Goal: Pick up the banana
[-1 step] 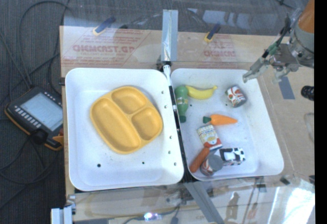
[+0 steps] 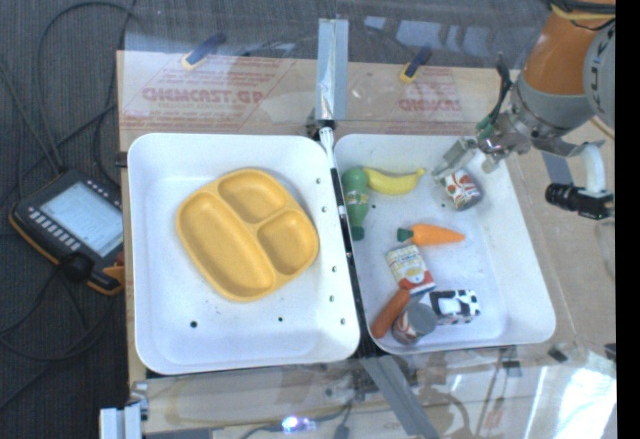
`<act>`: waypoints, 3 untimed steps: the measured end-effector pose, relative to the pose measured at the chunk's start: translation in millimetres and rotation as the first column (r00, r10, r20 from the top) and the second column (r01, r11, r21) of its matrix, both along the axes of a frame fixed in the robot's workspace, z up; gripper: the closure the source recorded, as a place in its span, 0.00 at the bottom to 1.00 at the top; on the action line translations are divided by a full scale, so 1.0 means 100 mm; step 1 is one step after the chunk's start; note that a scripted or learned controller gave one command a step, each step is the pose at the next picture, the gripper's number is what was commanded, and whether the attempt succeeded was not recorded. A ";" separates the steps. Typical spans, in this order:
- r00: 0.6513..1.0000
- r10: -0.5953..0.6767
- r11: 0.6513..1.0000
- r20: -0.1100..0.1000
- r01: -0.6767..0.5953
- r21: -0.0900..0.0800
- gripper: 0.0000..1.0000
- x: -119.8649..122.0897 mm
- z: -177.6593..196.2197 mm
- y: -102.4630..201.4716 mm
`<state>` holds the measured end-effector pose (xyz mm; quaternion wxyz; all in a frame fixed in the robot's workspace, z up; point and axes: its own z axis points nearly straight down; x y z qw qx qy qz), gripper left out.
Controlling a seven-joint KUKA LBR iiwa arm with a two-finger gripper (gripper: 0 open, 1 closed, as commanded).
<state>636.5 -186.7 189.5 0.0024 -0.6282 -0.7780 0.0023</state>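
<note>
Gripper (image 2: 456, 161): poised over the right bin's far end, fingers parted, nothing held between them.
Progress: banana not yet picked; approach and grasp judged outstanding.
Right bin (image 2: 525, 272): near, cow toy (image 2: 455, 305), carton (image 2: 407, 265); mid, carrot (image 2: 435, 235); far, can (image 2: 461, 190), banana (image 2: 392, 181), lying beside green bottle (image 2: 355, 195).
Left bin (image 2: 160, 257): yellow divided plate (image 2: 248, 232).

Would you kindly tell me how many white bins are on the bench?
2. The left bin holds a yellow divided plate; the right bin holds the banana and other toy foods. None appear hidden.
</note>
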 end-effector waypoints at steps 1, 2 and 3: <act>0.998 -0.066 0.998 -0.001 0.066 0.000 0.00 0.30 -0.88 0.57; 0.999 0.048 0.999 -0.001 -0.048 -0.012 0.00 0.30 -1.01 0.75; 0.999 0.051 0.999 -0.007 -0.051 -0.010 1.00 0.29 -0.95 0.76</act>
